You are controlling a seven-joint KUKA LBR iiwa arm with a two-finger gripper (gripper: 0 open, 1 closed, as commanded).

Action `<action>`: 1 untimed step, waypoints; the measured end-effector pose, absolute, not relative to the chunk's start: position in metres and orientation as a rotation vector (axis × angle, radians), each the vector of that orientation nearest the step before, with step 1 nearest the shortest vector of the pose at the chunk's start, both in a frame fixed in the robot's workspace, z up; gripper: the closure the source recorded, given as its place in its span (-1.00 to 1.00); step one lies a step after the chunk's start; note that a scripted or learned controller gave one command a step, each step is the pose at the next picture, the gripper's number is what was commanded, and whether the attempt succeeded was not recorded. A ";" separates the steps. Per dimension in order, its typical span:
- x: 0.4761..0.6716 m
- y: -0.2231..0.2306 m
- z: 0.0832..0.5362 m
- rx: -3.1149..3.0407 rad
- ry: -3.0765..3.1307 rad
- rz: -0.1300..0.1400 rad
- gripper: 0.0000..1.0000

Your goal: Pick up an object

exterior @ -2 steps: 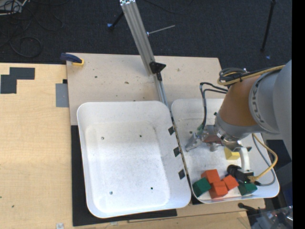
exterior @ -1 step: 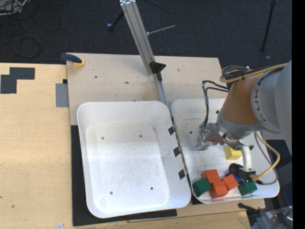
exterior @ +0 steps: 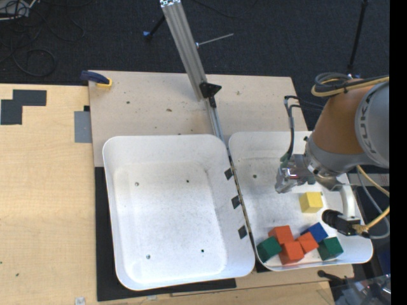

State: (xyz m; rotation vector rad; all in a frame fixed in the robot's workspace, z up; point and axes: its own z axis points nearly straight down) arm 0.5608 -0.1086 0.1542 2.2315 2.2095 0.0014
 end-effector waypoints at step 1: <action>0.567 -0.113 0.216 2.219 2.219 0.004 1.00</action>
